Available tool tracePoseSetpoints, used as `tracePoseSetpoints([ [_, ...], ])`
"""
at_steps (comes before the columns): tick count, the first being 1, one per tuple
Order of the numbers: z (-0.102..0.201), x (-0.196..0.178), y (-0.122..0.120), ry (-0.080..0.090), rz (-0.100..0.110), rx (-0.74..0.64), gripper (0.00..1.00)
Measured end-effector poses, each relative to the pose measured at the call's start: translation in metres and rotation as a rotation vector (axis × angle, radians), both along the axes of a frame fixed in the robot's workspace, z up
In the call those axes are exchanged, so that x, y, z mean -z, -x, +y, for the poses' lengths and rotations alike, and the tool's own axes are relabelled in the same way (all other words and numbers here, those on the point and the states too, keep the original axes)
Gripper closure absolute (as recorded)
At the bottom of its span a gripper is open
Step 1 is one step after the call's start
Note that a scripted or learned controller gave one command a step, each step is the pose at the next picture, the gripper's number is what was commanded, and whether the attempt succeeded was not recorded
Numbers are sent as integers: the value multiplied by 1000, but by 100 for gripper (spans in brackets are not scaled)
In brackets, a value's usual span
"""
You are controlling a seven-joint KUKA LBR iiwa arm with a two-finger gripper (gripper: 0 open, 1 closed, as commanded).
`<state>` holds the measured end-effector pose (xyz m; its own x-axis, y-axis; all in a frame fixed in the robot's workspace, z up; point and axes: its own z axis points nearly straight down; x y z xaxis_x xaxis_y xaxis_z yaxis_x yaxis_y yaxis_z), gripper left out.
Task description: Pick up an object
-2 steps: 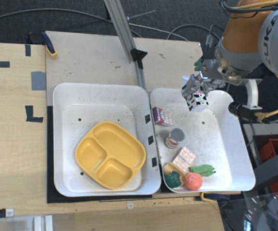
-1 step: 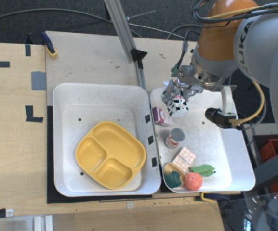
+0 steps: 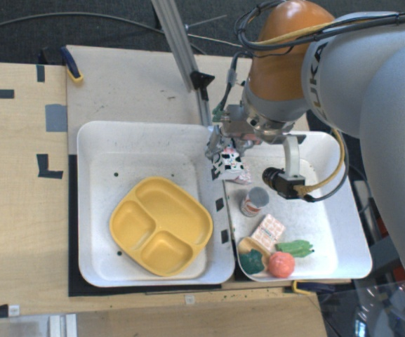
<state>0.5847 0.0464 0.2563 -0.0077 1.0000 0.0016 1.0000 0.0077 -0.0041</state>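
Seen from above, at a slant. Loose pieces gathered in the right bin [image 3: 351,239], mostly toward its near left corner: a small grey can [image 3: 255,201] with a red label, standing upright; nearer the front, a pale checked biscuit block [image 3: 267,232] lying tilted; just right of that, a flat green piece [image 3: 295,246]; at the front rim, a red ball [image 3: 281,265] touching a dark teal lump [image 3: 251,261]. Farther back, by the wall shared by the two bins, a small black-and-white patterned piece [image 3: 229,163] with a pale pink scrap [image 3: 241,177] just beside it.

Reaching in from the right, the grey arm [image 3: 360,76], bulky and bent, with the orange band [image 3: 286,41] above the wrist. Pointing down over the shared wall at the far side of the bins, the gripper [image 3: 224,153], right above the patterned piece. Too cluttered there to tell whether the grip is wide, narrow or closed on anything, or whether the patterned piece touches it. Slung below the wrist, a black cylinder [image 3: 285,182] on a yellowish cable, hanging over the right bin just behind the can.

In the left bin [image 3: 95,188], a yellow divided tray [image 3: 161,225], lying flat, well apart from the gripper. Behind the bins, a slanted metal post [image 3: 177,41] meeting the bench [image 3: 12,209] just left of the wrist. Near the far left corner, a blue-and-yellow clamp [image 3: 71,64]
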Motion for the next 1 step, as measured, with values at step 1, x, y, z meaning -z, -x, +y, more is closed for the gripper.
tracePoseSetpoints([
  [1, 53, -1, 12, 0, -1, 0, 100],
])
